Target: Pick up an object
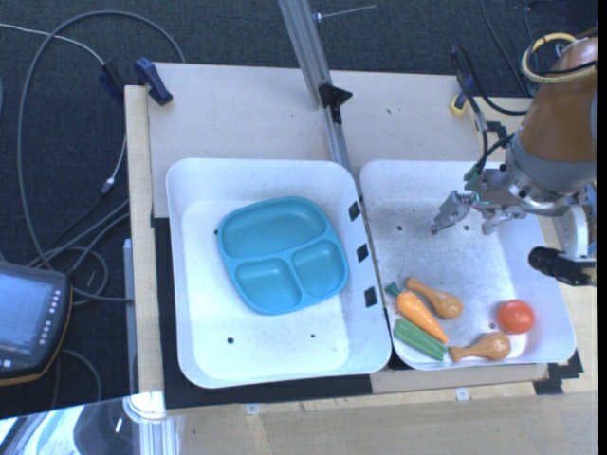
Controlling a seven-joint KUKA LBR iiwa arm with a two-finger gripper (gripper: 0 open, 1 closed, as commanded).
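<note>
Camera view, from my remote console: my claw hangs open and empty over the bare upper floor of the right bin, well apart from the toy carrot, tomato and drumsticks huddled low; closing here would likely catch nothing.

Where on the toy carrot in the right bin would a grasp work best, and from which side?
Grip the carrot across its orange mid-body, coming straight down. It lies flat and diagonal, so the jaws should close across its narrow width; the green piece alongside crowds its lower side.
</note>
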